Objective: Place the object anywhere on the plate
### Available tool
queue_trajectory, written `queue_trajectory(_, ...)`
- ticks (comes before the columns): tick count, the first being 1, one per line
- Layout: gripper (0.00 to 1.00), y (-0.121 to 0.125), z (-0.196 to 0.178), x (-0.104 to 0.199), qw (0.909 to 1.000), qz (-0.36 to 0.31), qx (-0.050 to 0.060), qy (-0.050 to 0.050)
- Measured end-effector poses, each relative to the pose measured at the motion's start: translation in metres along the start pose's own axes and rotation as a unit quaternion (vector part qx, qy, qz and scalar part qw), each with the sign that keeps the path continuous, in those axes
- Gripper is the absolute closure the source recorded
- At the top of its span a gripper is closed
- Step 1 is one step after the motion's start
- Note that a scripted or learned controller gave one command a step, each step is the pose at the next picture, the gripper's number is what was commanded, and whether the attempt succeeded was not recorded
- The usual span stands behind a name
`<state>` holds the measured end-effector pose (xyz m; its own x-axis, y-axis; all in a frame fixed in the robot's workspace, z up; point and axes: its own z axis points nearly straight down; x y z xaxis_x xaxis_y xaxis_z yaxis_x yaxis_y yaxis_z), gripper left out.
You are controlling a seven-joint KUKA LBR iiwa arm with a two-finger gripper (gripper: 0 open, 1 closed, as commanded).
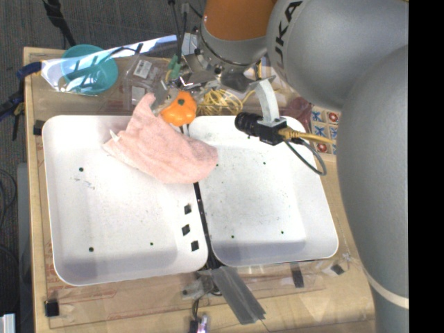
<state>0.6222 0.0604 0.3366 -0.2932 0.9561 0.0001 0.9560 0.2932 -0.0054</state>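
the tool (182, 89) hangs at the far edge of the two bins, over the seam between them. just below its tip is a small orange object (179, 109). it looks to be at the fingers, but whether it is truly pinched between them or only close under them, i cannot tell, nor how wide the tool stands. a pink cloth (161, 148) lies just under and toward the near side of the tool, draped across the left bin (104, 214) and onto the edge of the right bin (263, 200).

no plate is plain to see; it may lie under the cloth, i judge. to do this step well, confirm the grip first, lift clear of the cloth so it does not snag, then lower gently before letting go, since a round thing may roll.
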Motion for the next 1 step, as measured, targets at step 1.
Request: queue_trajectory(1,1.00,0.0086,0.0427,0.1001,0.9995,0.032,0.002,-0.001)
